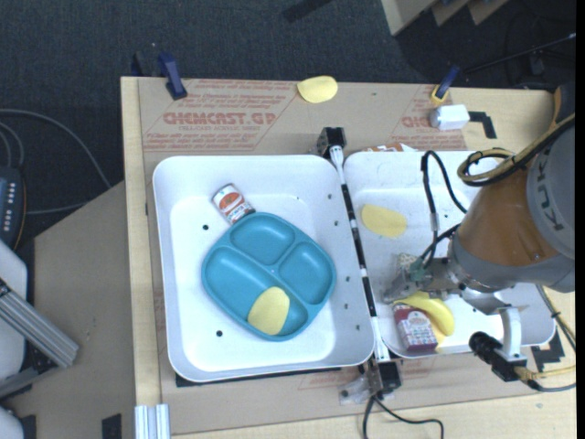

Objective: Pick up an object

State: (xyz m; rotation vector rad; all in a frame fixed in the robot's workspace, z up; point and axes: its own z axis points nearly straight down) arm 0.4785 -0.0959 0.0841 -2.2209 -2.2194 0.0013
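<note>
Camera view looks down on two white bins. Most of the left bin point(183, 337) is taken up by a blue plate point(265, 273). The right bin point(366, 167) has bare floor around a yellow chip point(383, 220). The arm point(507, 227) bends low over its near corner. The gripper point(409, 277) hangs just over a banana point(437, 312), beside a red packet point(416, 329).

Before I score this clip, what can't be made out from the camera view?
- Tool: small and blurred, so its grip state is unclear.
- Banana: its upper end is covered by the wrist.
- Right bin: its right part lies under the arm.
- Small can: label too small to read.
</note>
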